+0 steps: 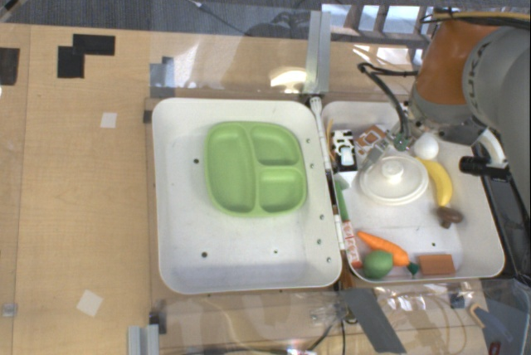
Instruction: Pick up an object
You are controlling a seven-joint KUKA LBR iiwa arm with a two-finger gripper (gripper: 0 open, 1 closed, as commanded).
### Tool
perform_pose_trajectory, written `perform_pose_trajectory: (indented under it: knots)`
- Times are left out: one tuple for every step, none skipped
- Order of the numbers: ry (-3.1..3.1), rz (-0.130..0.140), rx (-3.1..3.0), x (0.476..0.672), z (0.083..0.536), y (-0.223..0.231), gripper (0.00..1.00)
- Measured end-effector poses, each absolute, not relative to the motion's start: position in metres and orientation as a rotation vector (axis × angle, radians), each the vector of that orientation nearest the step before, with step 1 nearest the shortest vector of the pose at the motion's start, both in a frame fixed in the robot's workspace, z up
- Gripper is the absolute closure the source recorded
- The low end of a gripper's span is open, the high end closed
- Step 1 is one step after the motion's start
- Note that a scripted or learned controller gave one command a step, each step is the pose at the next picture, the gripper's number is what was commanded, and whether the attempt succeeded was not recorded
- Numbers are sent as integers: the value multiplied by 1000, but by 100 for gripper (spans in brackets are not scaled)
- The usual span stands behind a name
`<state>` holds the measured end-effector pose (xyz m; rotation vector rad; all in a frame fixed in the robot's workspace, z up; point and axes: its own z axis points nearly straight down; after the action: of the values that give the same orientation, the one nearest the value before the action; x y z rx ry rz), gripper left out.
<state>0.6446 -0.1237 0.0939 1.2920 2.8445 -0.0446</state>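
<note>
The gripper (404, 138) sits low over the far part of the right bin (489, 258), at the end of the grey arm (489, 80) with its orange band (444, 55) coming in from the right; whether it is spread or pressed together I cannot tell, since the wrist hides its tip; just beside it to the right lies a white egg (426, 147), and just in front of it sits a white lidded bowl (391, 179) with a knob on top; to the gripper's left, against the bin's inner wall, a small black-and-white packet (344, 150) lies next to a brownish wrapped item (371, 138); a yellow banana (440, 182) runs along the right of the bowl, with a small dark brown piece (450, 217) near its nearer end; toward the near edge of this bin an orange carrot (382, 245) lies slantwise, a green lime (377, 264) touches it on the near side, and a brown block (436, 264) rests just to the right; a green and red marker (343, 216) lies along the left wall; the left bin (178, 262) holds a green divided plate (254, 167) with three compartments, well apart from the gripper; both bins rest on the wooden table (75, 196), where black squares (83, 53) mark the far left.
</note>
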Motion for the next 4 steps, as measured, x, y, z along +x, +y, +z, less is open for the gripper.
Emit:
perform_pose_trajectory:
  knots:
    - [2769,-41,1519,657,92,-119,0]
    - [2738,-43,1574,659,91,-118,0]
    - [2583,-37,1804,656,89,-109,0]
    - [2578,-56,1807,654,96,-119,100]
